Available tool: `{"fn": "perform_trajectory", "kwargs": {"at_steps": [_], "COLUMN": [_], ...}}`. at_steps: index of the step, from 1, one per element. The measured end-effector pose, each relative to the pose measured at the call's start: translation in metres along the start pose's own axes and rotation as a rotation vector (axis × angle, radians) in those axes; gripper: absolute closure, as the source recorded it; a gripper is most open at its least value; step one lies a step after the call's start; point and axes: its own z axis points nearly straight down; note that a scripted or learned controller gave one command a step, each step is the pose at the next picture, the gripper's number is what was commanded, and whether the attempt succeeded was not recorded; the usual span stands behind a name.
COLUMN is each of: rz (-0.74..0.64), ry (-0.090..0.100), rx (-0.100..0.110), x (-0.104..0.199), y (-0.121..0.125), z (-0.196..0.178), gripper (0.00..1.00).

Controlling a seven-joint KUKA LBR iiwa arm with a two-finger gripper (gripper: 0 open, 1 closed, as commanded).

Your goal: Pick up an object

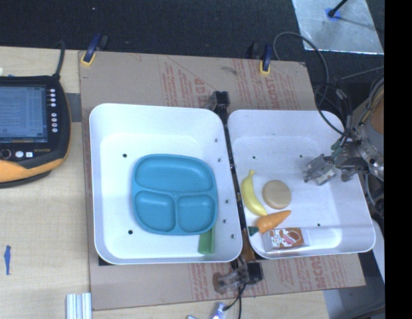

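Observation:
The right bin [292, 128] holds a yellow banana [251, 193], a round tan cookie-like disc [277, 193], an orange carrot [273, 221] and a small printed packet [286, 238], all near its front left. My gripper [319, 172] hangs over the right part of this bin, to the right of the disc and apart from it. Its fingers are spread open with nothing between them. The arm enters from the right edge.
The left bin [113, 128] holds a blue divided plate [174, 193] and a green item [205, 242] at its front wall. A tablet-like pendant [26, 121] lies at the far left of the bench. Cables run at the back right.

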Motion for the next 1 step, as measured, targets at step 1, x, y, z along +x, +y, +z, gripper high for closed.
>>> {"fn": "perform_trajectory", "kwargs": {"at_steps": [1], "rz": [-0.003], "ry": [-0.004], "rx": [-0.013], "x": [-0.0155], "y": [0.0398], "z": [0.0863], "gripper": [0.0]}}
